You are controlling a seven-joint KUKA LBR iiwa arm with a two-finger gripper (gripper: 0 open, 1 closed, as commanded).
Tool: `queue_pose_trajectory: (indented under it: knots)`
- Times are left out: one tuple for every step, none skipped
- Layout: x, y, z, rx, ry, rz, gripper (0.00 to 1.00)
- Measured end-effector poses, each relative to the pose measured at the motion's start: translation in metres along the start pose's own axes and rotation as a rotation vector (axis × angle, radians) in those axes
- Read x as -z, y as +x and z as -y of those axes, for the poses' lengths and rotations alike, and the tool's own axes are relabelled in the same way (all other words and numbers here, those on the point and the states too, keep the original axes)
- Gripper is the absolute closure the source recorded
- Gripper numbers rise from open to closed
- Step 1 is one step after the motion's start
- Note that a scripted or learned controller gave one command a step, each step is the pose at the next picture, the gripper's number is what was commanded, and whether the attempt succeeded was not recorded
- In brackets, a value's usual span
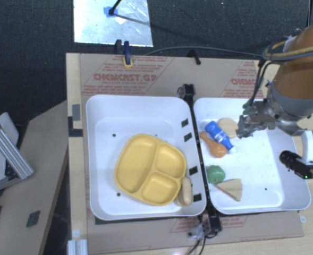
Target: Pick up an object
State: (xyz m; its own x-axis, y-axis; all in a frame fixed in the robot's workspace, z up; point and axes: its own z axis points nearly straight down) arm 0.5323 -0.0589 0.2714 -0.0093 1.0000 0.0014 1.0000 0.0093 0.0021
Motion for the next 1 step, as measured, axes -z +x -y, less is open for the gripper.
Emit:
queue_pose_trajectory:
  knots:
    - [0.0003,0.0578,0.0038,0.001,0.001,0.0,1.0]
